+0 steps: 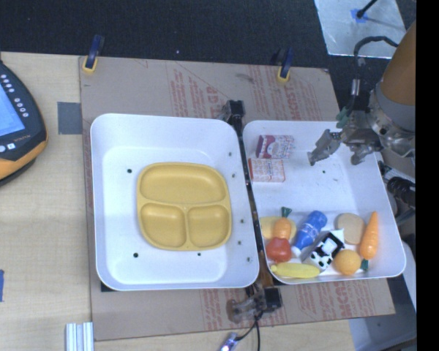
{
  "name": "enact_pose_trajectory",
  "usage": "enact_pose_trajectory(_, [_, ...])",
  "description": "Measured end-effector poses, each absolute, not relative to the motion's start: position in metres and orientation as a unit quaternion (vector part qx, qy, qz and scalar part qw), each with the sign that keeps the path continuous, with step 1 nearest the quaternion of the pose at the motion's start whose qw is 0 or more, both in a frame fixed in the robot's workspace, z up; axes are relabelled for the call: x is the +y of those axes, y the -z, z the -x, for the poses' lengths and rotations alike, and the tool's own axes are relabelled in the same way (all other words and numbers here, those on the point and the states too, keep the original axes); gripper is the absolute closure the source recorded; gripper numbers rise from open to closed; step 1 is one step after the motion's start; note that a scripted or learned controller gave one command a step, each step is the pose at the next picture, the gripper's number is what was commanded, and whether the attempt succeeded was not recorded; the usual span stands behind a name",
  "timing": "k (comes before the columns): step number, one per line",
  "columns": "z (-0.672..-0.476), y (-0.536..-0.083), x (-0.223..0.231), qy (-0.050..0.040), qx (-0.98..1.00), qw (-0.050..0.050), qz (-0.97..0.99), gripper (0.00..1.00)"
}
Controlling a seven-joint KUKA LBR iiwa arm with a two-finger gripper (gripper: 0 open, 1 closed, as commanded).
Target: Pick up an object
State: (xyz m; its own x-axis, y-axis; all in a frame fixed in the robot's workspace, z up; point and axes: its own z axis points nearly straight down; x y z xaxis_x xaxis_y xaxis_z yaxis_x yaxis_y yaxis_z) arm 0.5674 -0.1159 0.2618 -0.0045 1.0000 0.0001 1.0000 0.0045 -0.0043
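My gripper (339,151) hangs over the upper right part of the right bin (314,189), its two dark fingers spread open with nothing between them. To its left, two small red-and-white boxes (274,146) (267,170) lie at the bin's upper left. Along the bin's near edge there is a cluster of toys. It holds a carrot (370,234), a blue bottle (309,229), a beige lump (349,227), an orange ball (347,262), a red tomato (279,249), a black-and-white piece (323,253) and a yellow banana (296,270).
The left bin (117,196) holds a yellow divided plate (184,205). A teach pendant (7,126) rests on the bench at far left. Two clamps (93,53) (284,63) pin the cardboard at the back. The arm comes in from the right edge.
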Motion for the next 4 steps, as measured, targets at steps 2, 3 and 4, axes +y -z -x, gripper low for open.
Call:
enact_pose_trajectory(2, [-0.567,-0.092,-0.117,-0.0017,-0.710,0.001,0.705,0.00])
enact_pose_trajectory(3, [-0.641,-0.093,-0.101,-0.0005,-0.708,0.001,0.706,0.00])
enact_pose_trajectory(4, [-0.656,-0.092,-0.115,-0.0005,-0.708,0.001,0.706,0.00])
